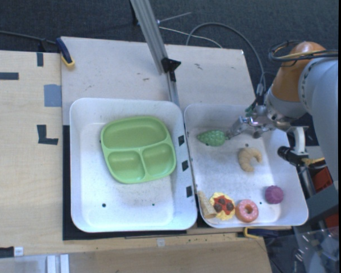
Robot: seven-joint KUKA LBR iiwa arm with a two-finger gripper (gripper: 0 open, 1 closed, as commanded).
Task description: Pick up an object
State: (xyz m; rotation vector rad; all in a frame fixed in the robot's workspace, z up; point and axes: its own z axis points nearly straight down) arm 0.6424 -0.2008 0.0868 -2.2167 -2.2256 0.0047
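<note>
My gripper (242,125) hangs over the upper part of the right bin (290,209), pointing left. Just to its left lies a green leafy toy vegetable (212,137), close to the gripper's tip; I cannot tell if they touch. A tan croissant (249,158) lies below the gripper. Near the bin's front edge are a purple ball-like piece (274,194), a pink-iced donut (247,210), a yellow and red toy food piece (221,205) and a tan stick (204,204).
The left bin (85,209) holds a light green divided plate (138,149). A slanted metal rod (150,27) crosses the bench above the bins. The grey arm with its orange band (292,73) comes in from the right, above the right bin's far corner.
</note>
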